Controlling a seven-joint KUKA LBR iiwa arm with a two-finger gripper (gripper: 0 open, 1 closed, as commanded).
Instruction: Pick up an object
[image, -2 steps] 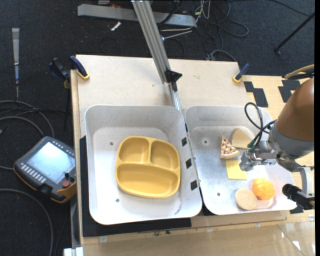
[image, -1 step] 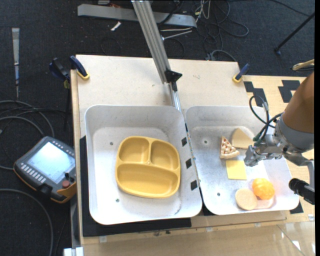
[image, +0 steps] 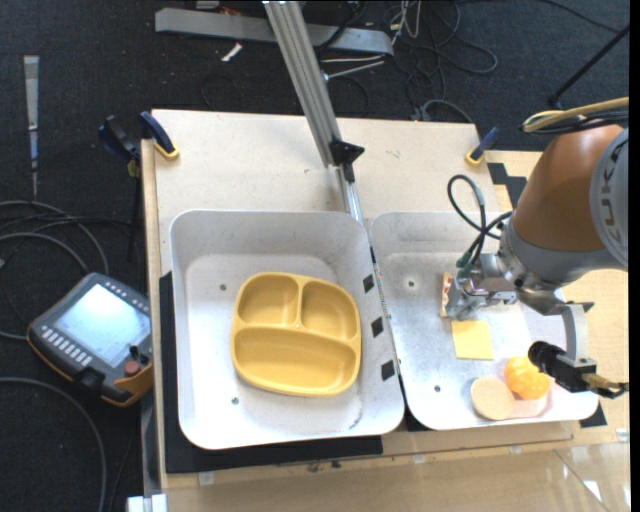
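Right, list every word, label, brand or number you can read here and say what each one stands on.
"KU": dark letters cut off by the picture's edge, on the grey casing of the arm.
Screen of the teach pendant on the floor: lit, its content too small and blurred to read.
Yellow divided plate, white bins and food pieces: no readable text.

Arm casing (image: 612, 190): white letters "KU" at the frame's right edge (the word is cut off there).
Handheld pendant (image: 95, 335): lit screen, its contents too small to read.
Elsewhere: no legible text, numbers or signs.
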